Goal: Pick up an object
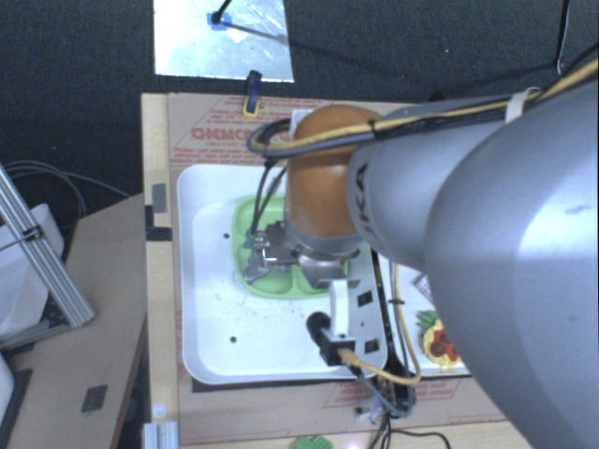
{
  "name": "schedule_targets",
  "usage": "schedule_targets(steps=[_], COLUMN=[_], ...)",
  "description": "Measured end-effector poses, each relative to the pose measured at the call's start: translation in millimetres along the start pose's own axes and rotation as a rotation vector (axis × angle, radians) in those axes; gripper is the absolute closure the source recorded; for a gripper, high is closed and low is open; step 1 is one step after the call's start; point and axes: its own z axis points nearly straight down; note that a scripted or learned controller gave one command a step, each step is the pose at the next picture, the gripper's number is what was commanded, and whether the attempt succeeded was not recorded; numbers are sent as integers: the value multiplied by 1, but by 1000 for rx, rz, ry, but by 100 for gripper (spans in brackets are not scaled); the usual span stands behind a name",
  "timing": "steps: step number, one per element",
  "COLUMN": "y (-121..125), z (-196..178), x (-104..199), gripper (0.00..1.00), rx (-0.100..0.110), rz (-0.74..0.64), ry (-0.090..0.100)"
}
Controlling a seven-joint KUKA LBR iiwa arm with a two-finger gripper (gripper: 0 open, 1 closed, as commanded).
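Much of the green object [267, 271] in the left bin [201, 279] under the arm [468, 204]; gripper [265, 253] state indiscernible.

The arm [449, 213] reaches in from the right over the left bin [201, 279], its wrist above a tray [245, 227] lying in that bin, with the right bin [440, 349] just beside, mostly hidden beneath the arm.

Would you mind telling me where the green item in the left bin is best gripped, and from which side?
Probably its left rim, from above: the green item lies flat in the left bin, and only its left and lower edges are exposed, the arm's wrist covering the rest.
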Motion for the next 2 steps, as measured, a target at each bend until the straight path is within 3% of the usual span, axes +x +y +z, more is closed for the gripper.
schedule_targets(steps=[1, 2], y=[14, 12], z=[-151, -152], x=[-59, -55], gripper=[0, 100], rx=[-25, -11], rz=[0, -11], ry=[7, 5])
